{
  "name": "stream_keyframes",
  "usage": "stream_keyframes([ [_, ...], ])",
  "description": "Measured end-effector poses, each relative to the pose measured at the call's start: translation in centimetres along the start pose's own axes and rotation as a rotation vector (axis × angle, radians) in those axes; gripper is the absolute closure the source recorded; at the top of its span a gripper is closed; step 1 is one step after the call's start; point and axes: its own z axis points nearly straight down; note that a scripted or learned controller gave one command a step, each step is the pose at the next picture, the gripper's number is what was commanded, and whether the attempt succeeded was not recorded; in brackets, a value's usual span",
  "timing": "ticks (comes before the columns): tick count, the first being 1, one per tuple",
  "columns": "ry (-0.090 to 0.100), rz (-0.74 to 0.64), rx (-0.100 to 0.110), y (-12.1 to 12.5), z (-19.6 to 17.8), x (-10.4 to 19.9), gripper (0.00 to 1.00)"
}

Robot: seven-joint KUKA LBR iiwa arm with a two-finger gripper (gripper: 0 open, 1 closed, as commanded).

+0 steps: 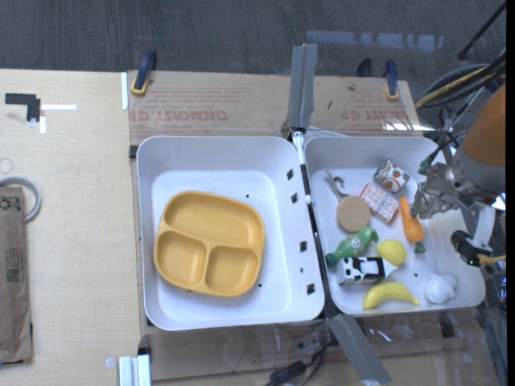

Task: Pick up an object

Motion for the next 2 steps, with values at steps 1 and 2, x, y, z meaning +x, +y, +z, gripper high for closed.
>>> stream_keyframes([
  [1,0.0,-0.094,0.0,0.22,-2.51,4.23,1.0],
  [2,0.0,-0.094,0.0,0.21,-2.5,4.22,0.0],
])
